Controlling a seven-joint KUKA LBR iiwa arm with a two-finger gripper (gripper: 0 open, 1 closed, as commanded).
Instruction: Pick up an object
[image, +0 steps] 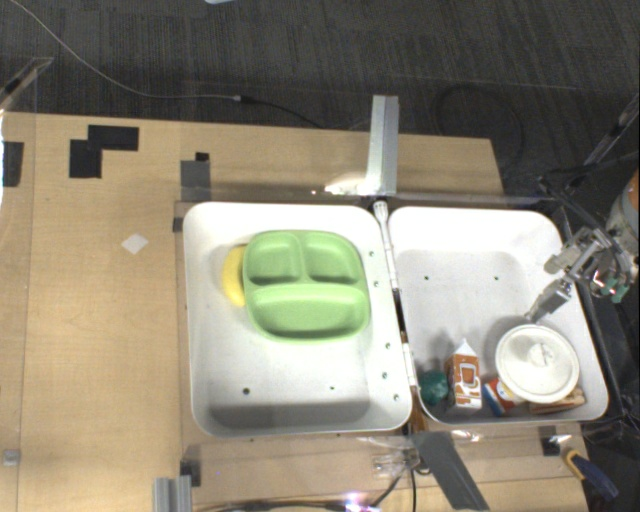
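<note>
My gripper (557, 283) reaches in from the right edge over the right side of the right bin (470, 250), just above and to the right of a white round bowl (538, 362). Nothing shows in its grasp. Along the bin's front wall lie a small orange carton (465, 379), a teal object (434, 386), and a red and blue item (497, 394). A tan piece (568, 402) pokes out from under the bowl. In the left bin (290, 400) a green divided plate (304, 283) lies partly over a yellow banana (232, 277).
A metal post (384, 145) stands behind the seam between the bins. Cables (600, 160) hang at the far right beside the arm. The wooden bench (90, 330) stretches to the left of the bins.
</note>
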